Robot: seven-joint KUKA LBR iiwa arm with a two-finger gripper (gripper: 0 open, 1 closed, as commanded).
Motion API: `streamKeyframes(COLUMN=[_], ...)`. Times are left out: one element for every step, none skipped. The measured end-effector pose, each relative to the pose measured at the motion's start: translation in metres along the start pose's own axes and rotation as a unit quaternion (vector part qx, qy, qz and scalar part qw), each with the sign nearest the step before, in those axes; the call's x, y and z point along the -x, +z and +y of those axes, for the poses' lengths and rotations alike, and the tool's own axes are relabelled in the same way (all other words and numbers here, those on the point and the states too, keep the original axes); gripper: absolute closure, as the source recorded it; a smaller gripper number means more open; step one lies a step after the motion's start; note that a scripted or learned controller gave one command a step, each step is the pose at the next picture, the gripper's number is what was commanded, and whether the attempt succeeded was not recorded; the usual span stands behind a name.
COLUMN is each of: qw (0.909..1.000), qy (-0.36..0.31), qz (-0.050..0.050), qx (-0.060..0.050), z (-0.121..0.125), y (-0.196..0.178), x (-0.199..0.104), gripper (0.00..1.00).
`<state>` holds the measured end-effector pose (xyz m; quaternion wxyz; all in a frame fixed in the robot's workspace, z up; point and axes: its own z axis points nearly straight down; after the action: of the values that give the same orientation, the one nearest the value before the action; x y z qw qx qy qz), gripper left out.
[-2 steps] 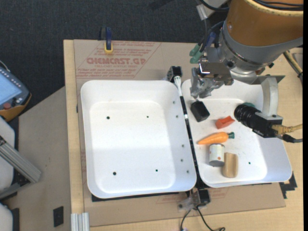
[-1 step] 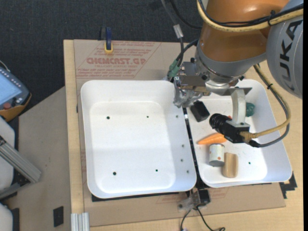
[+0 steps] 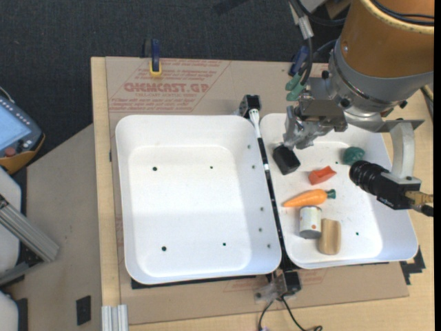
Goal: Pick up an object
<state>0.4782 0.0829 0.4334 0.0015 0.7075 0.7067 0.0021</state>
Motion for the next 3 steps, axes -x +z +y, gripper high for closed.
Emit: streamKeyframes(qw=[1.0,1.0,1.0], qy=[0.0,0.0,-0.002], qz=[-0.001,0.0,0.0], qx=[-0.005,-0.004,0.0], z=[0.0,0.007,0.001], y=[0.063,0.103,0.014], x=[-0.015,-0.019,-0.058], gripper=[1.0,1.0,1.0])
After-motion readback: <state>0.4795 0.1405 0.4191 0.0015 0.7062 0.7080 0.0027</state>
